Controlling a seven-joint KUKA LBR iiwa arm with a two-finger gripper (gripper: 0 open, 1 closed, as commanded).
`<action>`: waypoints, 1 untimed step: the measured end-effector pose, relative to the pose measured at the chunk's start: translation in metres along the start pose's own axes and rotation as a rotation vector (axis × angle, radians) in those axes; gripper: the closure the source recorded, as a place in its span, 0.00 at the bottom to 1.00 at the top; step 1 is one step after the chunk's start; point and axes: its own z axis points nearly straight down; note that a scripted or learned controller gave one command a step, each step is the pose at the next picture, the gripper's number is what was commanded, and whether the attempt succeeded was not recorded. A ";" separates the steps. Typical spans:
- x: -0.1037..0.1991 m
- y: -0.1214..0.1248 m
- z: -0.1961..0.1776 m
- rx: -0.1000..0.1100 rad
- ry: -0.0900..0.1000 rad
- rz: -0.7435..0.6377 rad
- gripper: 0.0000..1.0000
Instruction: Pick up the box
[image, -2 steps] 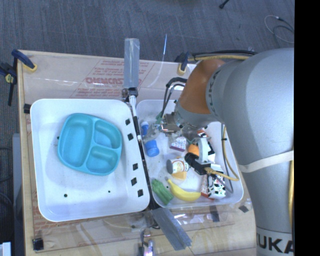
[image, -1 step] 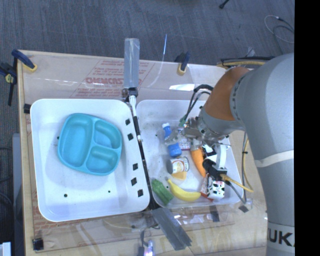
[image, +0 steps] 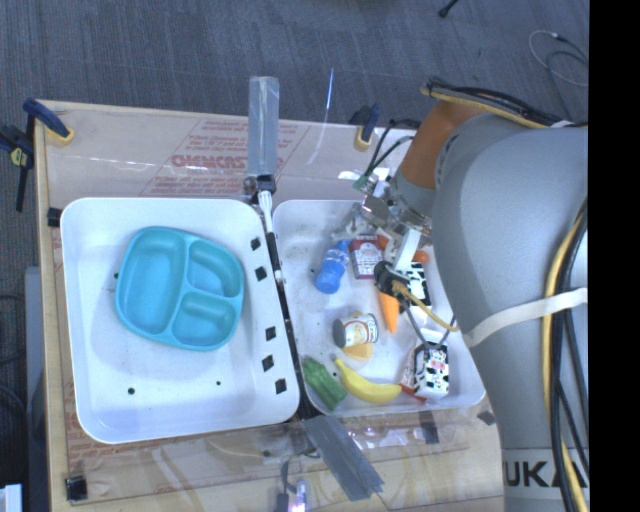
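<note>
A small red and white box (image: 366, 258) lies in the upper middle of the right bin (image: 300, 225), beside a blue bottle (image: 330, 270). My gripper (image: 372, 226) hangs just above the box's far end, at the end of the grey arm that comes in from the right. The wrist hides the gripper's tips, and I cannot tell whether it touches the box. A black and white cow-patterned carton (image: 432, 372) stands at the bin's near right corner.
The right bin also holds an orange carrot (image: 388, 310), a small can (image: 358, 332), a yellow banana (image: 368, 386) and a green vegetable (image: 322, 382). A blue divided plate (image: 180, 288) lies in the left bin (image: 90, 400). The arm's bulk covers the right bin's right side.
</note>
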 end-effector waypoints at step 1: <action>0.003 -0.001 -0.011 0.004 0.000 -0.012 1.00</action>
